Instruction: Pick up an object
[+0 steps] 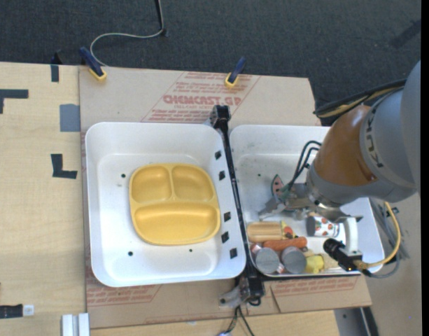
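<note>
The gripper [287,200] hangs over the right bin [249,152]; I cannot tell its state. At the bin's 6 o'clock rim lie a tan block [264,229], a carrot [284,243] and 2 grey cans [280,260]. The block looks light, stiff and easiest taken across its short sides.

From my remote station I saw a yellow divided plate [175,204] in the white left bin [102,187]. The white right bin [256,145] held a tan block [264,229], an orange carrot-like piece [284,243], two grey discs [280,259] and a small yellow item [313,263]. The arm [382,145] was grey with an orange band [340,156]. The cardboard sheet [193,96] beneath was brown with red lettering.
</note>
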You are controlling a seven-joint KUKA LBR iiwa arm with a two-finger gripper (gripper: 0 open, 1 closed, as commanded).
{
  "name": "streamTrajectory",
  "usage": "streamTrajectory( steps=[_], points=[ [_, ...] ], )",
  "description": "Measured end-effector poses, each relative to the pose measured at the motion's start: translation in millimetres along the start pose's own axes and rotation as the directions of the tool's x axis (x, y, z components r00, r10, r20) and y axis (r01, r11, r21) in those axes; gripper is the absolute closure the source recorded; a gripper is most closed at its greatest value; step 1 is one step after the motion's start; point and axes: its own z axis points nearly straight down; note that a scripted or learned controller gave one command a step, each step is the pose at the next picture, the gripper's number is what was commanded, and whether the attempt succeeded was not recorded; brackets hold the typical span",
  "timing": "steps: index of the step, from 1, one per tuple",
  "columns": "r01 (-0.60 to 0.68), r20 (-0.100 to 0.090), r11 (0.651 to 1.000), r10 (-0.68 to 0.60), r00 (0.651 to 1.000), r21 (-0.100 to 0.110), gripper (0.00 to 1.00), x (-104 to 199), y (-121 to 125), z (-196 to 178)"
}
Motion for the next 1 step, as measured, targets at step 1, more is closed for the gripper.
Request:
streamTrajectory(
  steps=[1],
  points=[
    [0.002, -0.002, 1.0, -0.002, 1.0, 0.002, 0.0, -4.0, 55.8, 10.2]
  ],
)
